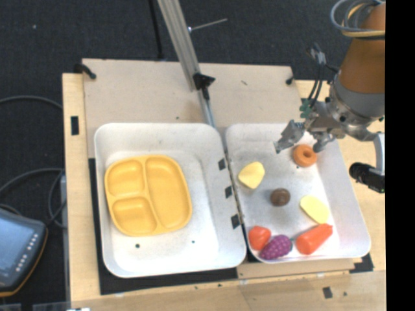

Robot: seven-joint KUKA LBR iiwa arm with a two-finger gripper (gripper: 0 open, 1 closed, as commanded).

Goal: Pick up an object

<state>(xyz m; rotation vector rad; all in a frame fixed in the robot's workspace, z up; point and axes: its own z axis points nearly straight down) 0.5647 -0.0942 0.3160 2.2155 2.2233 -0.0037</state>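
My gripper (303, 142) hangs over the far part of the right bin (343, 193), open, with its two fingers spread wide. Just below them sits a small orange ring-shaped toy (303, 155), not held between the fingers. Other toys lie in the same bin: a pale yellow piece (251, 174), a brown ball (280, 197), a second yellow piece (314, 208), an orange-red piece (314, 237), purple grapes (277, 246) and a red piece (259, 236).
The left bin (207, 238) holds a yellow divided plate (148, 193). A metal post (183, 41) rises slantwise behind the bins. A black part (366, 176) sticks out at the right bin's right side.
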